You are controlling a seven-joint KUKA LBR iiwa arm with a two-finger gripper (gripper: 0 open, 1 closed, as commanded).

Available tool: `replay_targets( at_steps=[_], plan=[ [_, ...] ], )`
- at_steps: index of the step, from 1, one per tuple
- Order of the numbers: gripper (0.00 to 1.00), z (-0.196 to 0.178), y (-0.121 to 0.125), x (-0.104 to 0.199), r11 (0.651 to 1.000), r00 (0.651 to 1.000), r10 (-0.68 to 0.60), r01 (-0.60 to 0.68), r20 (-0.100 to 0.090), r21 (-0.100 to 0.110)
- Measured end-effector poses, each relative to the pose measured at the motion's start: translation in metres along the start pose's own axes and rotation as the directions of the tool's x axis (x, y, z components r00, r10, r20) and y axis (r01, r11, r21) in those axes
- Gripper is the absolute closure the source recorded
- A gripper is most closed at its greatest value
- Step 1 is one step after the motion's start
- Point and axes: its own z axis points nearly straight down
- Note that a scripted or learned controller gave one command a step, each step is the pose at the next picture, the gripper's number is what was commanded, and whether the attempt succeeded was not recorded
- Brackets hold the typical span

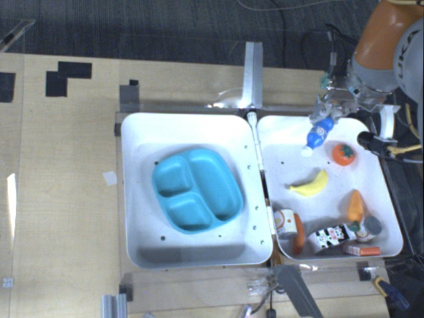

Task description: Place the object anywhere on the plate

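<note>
Two bins on bench [59,197]. Left bin [139,244] holds blue plate [197,189]. We see hand [329,109] over right bin [391,237], far corner, fingers closed on blue bottle [318,134], bottle hanging tilted, cap down. Below it we note tomato [343,154], banana [311,185], carrot [356,206], can [285,222].

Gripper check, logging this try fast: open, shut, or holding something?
Gripper: shut on the blue bottle, which hangs tilted over the right bin.

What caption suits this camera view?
Gripper holding a blue bottle above the right bin; blue plate waits in the left bin.
</note>
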Motion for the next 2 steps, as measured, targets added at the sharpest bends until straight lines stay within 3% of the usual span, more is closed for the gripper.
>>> replay_targets(
  at_steps=[1,2],
  plan=[
    [1.0,0.0213,-0.0017,0.0352,0.999,0.999,-0.052,0.052,-0.001,0.0],
    [0.0,0.021,-0.0016,0.0352,0.999,0.999,-0.052,0.052,-0.002,-0.001]
  ],
)
